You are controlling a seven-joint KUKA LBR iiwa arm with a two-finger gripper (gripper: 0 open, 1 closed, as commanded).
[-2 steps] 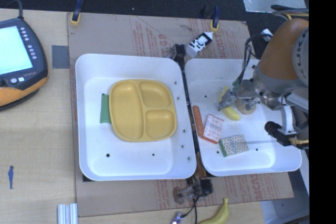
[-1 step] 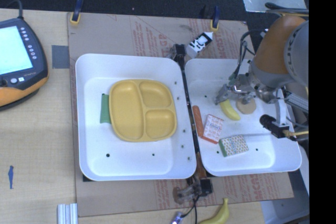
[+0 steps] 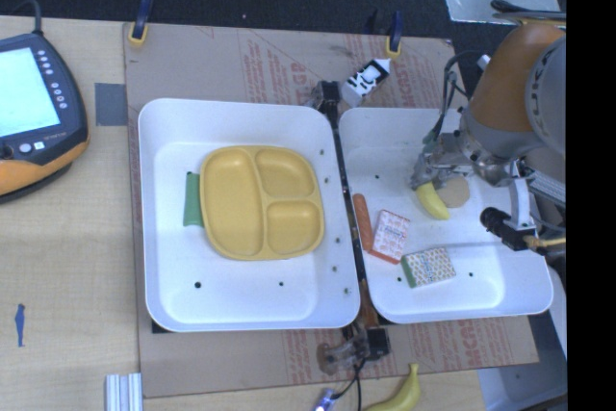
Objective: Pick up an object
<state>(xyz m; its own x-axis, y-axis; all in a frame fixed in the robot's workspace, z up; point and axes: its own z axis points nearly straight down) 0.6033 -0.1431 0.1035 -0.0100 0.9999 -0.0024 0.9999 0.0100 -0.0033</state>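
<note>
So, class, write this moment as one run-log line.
arm: over right bin | gripper: low, by yellow banana-shaped piece | grasp: cannot tell | left bin: yellow divided tray

Just below the gripper point(image 3: 445, 170), whose metal parts are grey under the arm's orange band point(image 3: 505, 77), lies a yellow banana-like piece point(image 3: 432, 201) beside a dull tan lump point(image 3: 454, 192). Further down and to its left are a small white packet with a red print point(image 3: 391, 234), a pale box speckled with small coloured dots and edged in green point(image 3: 428, 266), and an orange-red stick point(image 3: 362, 221) near the white bin's point(image 3: 462, 303) edge. Well to the gripper's left, the other white bin point(image 3: 173, 207) holds a mustard-yellow divided tray point(image 3: 260, 202) with a green strip point(image 3: 192, 199) showing at its far side.
</note>
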